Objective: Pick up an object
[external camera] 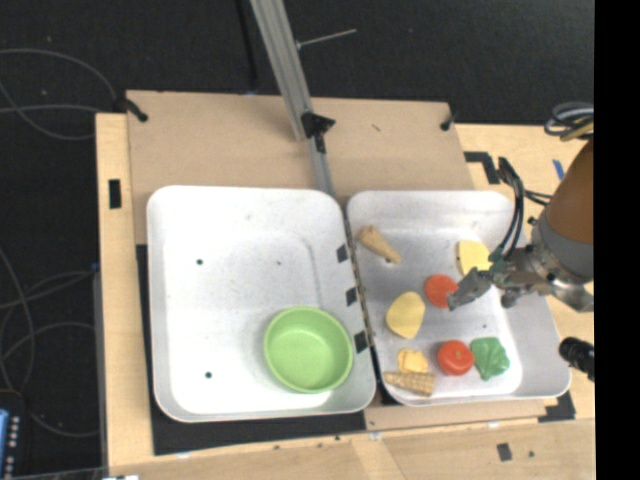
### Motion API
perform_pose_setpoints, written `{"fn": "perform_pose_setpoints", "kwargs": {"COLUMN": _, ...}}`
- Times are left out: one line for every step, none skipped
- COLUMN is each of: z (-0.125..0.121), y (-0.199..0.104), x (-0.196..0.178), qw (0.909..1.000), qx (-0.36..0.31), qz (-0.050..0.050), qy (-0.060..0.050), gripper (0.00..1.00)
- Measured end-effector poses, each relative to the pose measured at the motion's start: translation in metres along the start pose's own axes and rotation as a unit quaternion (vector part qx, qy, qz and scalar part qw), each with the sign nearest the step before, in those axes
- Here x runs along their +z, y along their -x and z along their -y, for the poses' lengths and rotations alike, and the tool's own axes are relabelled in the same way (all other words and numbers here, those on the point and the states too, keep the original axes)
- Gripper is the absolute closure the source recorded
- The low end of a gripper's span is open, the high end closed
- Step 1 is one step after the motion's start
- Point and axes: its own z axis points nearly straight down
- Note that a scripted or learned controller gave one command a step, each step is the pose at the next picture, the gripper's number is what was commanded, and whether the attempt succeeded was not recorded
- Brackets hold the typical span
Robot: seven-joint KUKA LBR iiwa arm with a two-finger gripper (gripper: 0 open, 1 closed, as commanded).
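From above, the bench [230, 143] carries two shallow white bins side by side. The left bin [215, 238] holds a lime-green bowl [308, 349] in its near right corner, upright and round, with a pale rim.

The right bin [420, 213] holds the small toy foods. A tan, cone-like piece [379, 244] lies at the far left of this bin, tilted. A yellow rounded piece [405, 314] sits near the middle, and just nearer than it a small yellow block [411, 360] rests against a waffle-patterned tan piece [412, 382] by the near wall. A red, tomato-like ball [455, 357] with a small green spot on top sits beside a green, leafy-looking piece [489, 357] in the near right part. A second red-orange ball [438, 289] lies toward the centre right, and a pale yellow piece [472, 257] lies just beyond it.

The arm [570, 218] enters from the right, its orange band over the bin's right edge. The gripper [466, 292] reaches left over the right bin, its dark tip just beside the red-orange ball, on the ball's right. Whether its fingers are apart or together I cannot tell, and nothing is seen between them.
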Motion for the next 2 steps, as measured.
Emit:
{"fn": "perform_pose_setpoints", "kwargs": {"z": 0.000, "y": 0.000, "x": 0.000, "qw": 1.0000, "qx": 0.001, "qz": 0.000, "qy": 0.000, "gripper": 0.00}}
{"fn": "perform_pose_setpoints", "kwargs": {"z": -0.003, "y": 0.010, "x": 0.056, "qw": 1.0000, "qx": 0.003, "qz": 0.001, "qy": -0.003, "gripper": 0.00}}
